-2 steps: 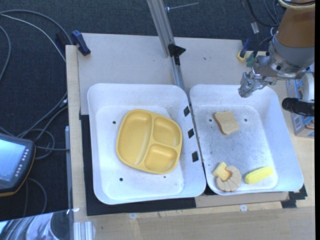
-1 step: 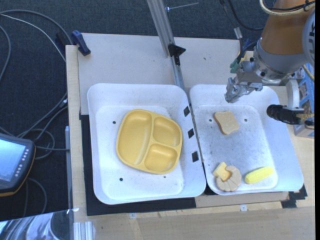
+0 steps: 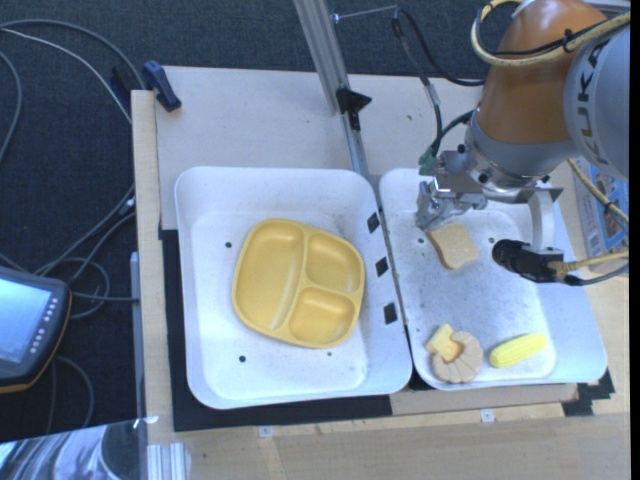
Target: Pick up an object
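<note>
The grey arm (image 3: 545,78), with its orange band, comes in from the upper right of the frame and bends down over the right bin (image 3: 505,303). Its gripper (image 3: 437,211) sits at the upper left part of that bin, close to the wall shared with the neighbouring bin. Whether the gripper is open or closed cannot be told from this slanted view, since the wrist hides much of it.

Directly below the gripper, and seemingly touching its lower end, lies a tan bread slice (image 3: 457,247), turned at a slight angle to the bin's sides. It may be pinched at its upper edge, but the contact is too small to tell.

Along the lower edge of the same bin, well apart from the bread slice, a yellow corn cob (image 3: 518,349) lies on its side. Just left of it is a round biscuit (image 3: 462,367) with a small yellow chunk (image 3: 442,343) resting against its upper left.

The left bin (image 3: 205,268) holds a yellow divided plate (image 3: 298,282) lying flat near its middle, with three compartments facing up.

Both bins rest on a pale bench (image 3: 250,118). A metal pole (image 3: 318,38) slants from the top of the frame to the gap between the bins, and a blue clamp (image 3: 160,85) grips the bench's upper left corner. A screen (image 3: 25,318) shows at the left edge.
</note>
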Robot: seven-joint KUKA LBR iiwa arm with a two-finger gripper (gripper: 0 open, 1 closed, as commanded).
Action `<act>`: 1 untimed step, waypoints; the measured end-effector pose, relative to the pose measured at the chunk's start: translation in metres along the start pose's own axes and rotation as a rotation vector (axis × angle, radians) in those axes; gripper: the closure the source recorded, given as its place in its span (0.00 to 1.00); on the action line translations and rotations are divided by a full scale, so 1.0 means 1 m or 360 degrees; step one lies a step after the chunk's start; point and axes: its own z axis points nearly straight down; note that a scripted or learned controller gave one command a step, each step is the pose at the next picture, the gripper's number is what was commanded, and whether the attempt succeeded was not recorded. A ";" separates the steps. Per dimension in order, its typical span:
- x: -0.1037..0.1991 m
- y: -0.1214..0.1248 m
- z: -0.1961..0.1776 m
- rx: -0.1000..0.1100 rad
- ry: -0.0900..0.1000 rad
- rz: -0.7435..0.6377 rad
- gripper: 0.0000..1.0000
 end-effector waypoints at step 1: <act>0.040 -0.018 0.012 0.0000 -0.0001 0.0001 1.00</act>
